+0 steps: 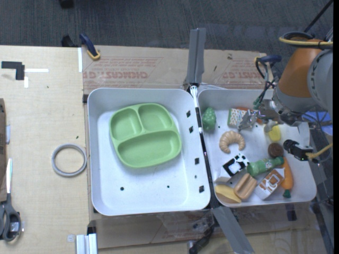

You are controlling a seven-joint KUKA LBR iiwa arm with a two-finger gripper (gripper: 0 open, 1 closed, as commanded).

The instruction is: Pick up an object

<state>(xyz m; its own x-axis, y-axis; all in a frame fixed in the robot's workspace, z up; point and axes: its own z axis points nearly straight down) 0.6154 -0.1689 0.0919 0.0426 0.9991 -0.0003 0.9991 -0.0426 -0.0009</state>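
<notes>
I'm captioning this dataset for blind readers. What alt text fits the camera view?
A grey and orange robot arm reaches from the right over the right bin, which holds toy food including a croissant. The left bin holds a green divided plate.

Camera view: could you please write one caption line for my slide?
The pincer hangs over the right bin of toy food; green divided plate in the left bin.

The grey arm [310,81], orange-banded, reaches in from the right, its gripper [249,119] pointing leftward and down.
</notes>
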